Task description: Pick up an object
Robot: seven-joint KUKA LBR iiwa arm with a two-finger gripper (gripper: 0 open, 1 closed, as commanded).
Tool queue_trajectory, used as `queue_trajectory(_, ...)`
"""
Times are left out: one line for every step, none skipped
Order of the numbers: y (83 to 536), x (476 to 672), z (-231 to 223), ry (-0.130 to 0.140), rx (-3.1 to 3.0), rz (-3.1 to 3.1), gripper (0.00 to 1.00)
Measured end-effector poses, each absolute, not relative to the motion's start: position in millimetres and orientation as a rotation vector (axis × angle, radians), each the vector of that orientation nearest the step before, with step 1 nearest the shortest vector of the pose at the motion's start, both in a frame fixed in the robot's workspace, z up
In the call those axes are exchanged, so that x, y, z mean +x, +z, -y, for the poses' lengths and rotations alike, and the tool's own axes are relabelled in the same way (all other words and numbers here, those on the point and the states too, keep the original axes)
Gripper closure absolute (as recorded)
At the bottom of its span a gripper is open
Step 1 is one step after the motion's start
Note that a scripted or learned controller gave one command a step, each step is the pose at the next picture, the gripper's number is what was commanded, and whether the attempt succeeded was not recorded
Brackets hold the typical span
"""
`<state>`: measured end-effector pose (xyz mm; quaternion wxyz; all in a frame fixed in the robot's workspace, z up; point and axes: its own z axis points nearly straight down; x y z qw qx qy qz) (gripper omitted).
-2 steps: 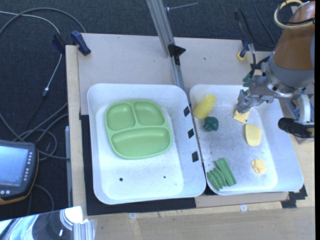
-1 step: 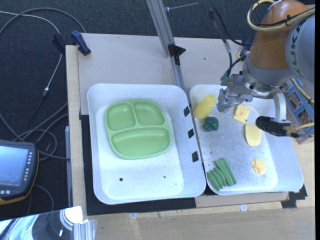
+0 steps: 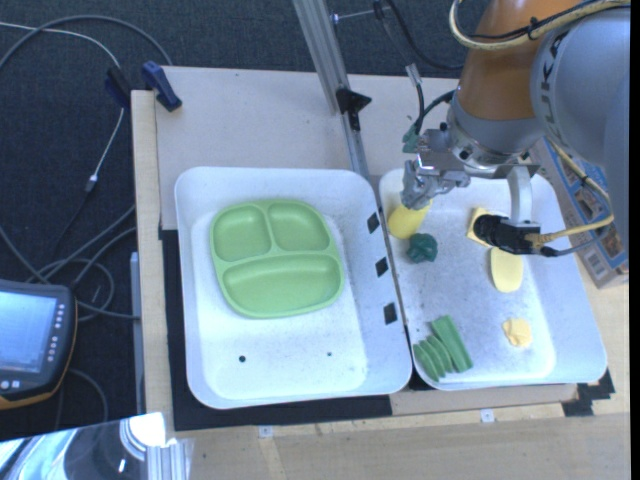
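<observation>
Fingers down at the lemon, lift not yet made.
Your fingers (image 3: pixel 420 196) sit right atop the yellow lemon (image 3: pixel 403 222); you cannot tell if they grip it. Green broccoli (image 3: pixel 422 248) lies just beyond.

Grey arm (image 3: pixel 590 68) at upper right of frame, glossy orange band above wrist, yellow and black cables looping over it, metallic grey gripper (image 3: pixel 420 190) with small green fitting on wrist.
</observation>
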<state>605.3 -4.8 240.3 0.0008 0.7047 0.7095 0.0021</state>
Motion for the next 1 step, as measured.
queue_trajectory(234.3,610.3,-51.8,0.005,2.214,-2.229,1.0)
